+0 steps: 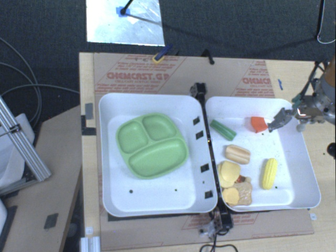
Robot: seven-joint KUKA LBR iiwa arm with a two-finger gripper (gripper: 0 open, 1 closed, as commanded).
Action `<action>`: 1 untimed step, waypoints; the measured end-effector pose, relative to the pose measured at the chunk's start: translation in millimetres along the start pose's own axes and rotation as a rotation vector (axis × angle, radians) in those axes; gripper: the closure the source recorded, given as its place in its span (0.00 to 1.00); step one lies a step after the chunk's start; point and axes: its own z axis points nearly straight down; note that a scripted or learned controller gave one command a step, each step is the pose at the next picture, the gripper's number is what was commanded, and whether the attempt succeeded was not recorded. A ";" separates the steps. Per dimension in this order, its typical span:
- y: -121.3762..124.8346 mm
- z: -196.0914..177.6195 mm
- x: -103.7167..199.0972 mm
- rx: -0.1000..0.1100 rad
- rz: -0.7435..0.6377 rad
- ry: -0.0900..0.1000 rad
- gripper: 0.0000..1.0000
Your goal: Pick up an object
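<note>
White bins, toy food, hand over right bin

Two white bins sit side by side on the worktop [131, 67]. The left bin [113, 193] holds a green divided plate [152, 145]. The right bin [302, 185] holds a green pepper-like piece [223, 129], an orange block [258, 124], a hot dog bun [238, 153], a corn cob [270, 172], a yellow piece [229, 173] and a cracker-like piece [242, 191]. The hand [276, 121] hangs at the right bin's far right, just beside the orange block; whether it is open or closed cannot be told.
</note>
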 end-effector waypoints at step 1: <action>-27.3 184.5 11.6 0.012 0.002 0.005 0.00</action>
